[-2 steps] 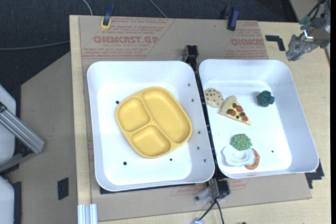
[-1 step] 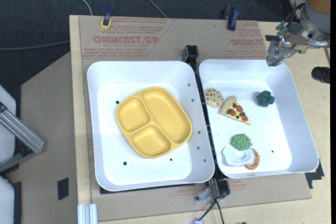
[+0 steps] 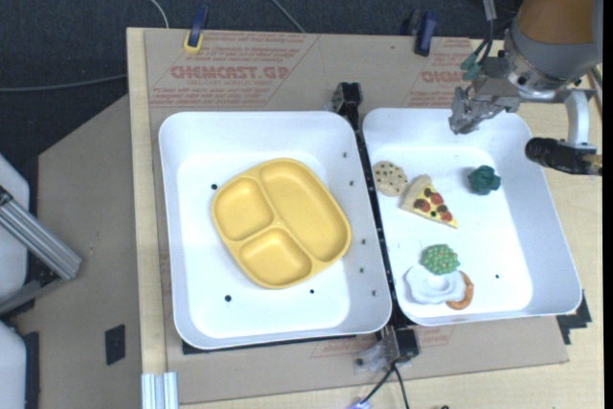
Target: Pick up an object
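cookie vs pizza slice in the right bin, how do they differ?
The cookie is round and tan with dark specks; the pizza slice is a yellow wedge with red dots. The cookie sits against the bin's left wall, the pizza slice nearer the middle. Both lie flat in the right bin, almost touching.

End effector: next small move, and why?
Probably shift toward the pizza slice and descend. The end effector hangs over the right bin's far edge, above bare floor, with nothing between it and the slice, which lies flat and apart from the cookie.
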`<state>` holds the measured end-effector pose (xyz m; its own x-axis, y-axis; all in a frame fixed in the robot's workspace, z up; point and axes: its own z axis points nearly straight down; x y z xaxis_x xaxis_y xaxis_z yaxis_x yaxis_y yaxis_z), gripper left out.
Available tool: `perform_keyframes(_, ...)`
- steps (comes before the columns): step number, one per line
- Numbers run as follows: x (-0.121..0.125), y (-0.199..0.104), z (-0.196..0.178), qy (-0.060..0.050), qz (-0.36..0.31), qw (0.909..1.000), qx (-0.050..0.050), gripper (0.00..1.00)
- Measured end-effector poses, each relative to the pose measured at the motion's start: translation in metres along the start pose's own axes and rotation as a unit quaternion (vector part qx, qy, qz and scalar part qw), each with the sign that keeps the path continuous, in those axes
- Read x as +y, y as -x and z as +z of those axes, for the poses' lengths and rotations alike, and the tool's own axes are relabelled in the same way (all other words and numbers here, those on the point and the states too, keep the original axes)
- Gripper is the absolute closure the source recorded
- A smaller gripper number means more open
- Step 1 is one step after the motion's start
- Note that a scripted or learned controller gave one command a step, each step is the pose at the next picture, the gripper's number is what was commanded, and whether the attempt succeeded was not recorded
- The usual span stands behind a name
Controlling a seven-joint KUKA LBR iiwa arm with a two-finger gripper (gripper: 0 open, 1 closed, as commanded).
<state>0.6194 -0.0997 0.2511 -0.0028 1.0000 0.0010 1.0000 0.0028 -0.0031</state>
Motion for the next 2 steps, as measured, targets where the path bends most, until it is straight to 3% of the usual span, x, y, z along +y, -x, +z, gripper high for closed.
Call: perform_keyframes(2,-0.023,-0.109,0.021,0.0,-0.002,1.0,0.001,1.0)
